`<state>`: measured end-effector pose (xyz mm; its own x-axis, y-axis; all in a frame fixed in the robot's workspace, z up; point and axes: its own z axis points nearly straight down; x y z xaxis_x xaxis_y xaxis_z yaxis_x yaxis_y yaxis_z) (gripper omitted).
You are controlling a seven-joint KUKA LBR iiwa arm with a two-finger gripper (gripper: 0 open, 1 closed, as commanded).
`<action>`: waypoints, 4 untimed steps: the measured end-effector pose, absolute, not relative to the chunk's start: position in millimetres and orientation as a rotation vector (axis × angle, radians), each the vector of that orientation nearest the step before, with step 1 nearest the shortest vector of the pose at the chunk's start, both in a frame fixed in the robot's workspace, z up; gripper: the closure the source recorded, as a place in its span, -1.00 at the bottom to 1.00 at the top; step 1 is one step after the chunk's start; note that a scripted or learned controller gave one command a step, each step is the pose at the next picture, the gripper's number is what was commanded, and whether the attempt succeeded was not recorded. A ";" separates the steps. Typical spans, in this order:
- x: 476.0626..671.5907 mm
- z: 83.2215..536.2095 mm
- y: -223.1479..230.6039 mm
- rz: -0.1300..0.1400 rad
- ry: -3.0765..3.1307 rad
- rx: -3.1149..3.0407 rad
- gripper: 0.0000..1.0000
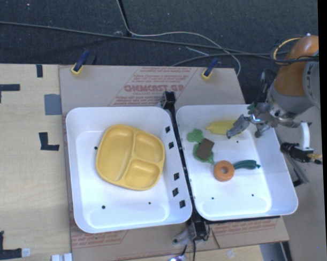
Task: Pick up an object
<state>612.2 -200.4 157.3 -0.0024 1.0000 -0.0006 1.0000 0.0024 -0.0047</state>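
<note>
- The end effector (pixel 248 125) hangs released over the right bin (pixel 273 198), fingers spread, grasping nothing.
- A yellow toy (pixel 221 127) lies just beside it.
- The left bin (pixel 81 157) holds a yellow plate (pixel 130 156).

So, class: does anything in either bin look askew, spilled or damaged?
Nothing looks spilled or damaged. The yellow divided plate sits rotated in the left bin, its edges not square with the walls. The small toy foods lie loose in the right bin.
</note>
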 end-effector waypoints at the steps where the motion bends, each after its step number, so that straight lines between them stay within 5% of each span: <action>1: 604.1 110.1 -196.1 0.006 -2.221 -2.217 -1.00; 2: 604.4 84.1 -195.6 0.003 -2.225 -2.220 -1.00; 3: 605.8 96.7 -195.8 0.000 -2.229 -2.223 1.00; 4: 609.5 139.1 -195.5 -0.002 -2.224 -2.221 1.00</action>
<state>609.5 -195.5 139.1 -0.0013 1.0000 -0.0002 1.0000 0.0013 0.0021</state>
